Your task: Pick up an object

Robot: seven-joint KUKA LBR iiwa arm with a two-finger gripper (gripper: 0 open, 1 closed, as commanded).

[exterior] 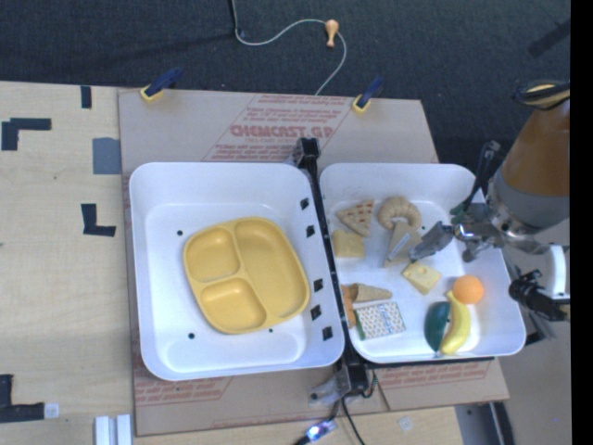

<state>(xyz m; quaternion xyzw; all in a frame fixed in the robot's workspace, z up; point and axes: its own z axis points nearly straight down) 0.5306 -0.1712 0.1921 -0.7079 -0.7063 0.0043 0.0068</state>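
gripper (414, 247) reaching into right bin (422, 175), fingers spread apart, gripping nothing | toy foods lying around it: cheese cube (422, 276) just beside, banana (458, 327) near corner | arm (537, 170) getting cut off at right

Grey arm (536, 179) reaching in from right, pincer (412, 246) fingers spread, pointing left

Yellow tray (246, 274) lies in the left bin (157, 248); the gripper (415, 248) hangs over toy foods in the right bin (505, 336).
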